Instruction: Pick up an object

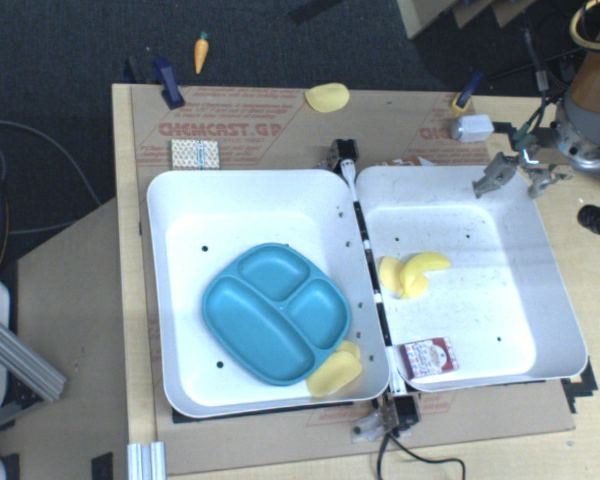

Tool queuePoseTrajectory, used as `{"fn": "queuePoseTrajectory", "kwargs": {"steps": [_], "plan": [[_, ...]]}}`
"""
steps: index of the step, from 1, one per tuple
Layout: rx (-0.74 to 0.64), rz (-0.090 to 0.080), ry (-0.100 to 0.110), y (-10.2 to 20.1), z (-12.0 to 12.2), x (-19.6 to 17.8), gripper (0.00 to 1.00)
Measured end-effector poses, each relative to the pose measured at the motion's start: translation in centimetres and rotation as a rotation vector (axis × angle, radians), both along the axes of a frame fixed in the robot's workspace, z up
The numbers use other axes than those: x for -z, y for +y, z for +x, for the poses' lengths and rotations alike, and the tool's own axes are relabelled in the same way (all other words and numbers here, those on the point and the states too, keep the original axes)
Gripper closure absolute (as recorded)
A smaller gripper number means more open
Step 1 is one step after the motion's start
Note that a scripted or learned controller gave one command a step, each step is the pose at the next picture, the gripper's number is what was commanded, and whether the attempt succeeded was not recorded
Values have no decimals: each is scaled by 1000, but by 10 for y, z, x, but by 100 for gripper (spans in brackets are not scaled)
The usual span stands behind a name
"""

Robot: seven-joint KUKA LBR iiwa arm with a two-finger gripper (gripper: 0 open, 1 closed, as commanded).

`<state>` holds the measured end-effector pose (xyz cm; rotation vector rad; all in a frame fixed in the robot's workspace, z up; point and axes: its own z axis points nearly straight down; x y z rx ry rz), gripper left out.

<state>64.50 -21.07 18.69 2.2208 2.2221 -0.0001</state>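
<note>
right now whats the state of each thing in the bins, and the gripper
tray: flat, right way up, in the left bin, compartments bare
lemon: lying at the tray's near corner, touching it
banana: lying in the right bin by the divider
red packet: flat at the right bin's near edge
gripper: over the right bin's far right corner, holding nothing

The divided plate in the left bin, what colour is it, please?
Blue; the divided plate shows in the camera view.
</note>
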Motion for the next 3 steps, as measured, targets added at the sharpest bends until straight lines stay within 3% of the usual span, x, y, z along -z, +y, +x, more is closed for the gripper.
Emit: {"fn": "queuePoseTrajectory", "kwargs": {"steps": [1,2,3], "plan": [[-1,1,1,49,-40,18,0],[0,1,3,85,-56,69,0],[0,1,-1,113,-86,102,0]]}}
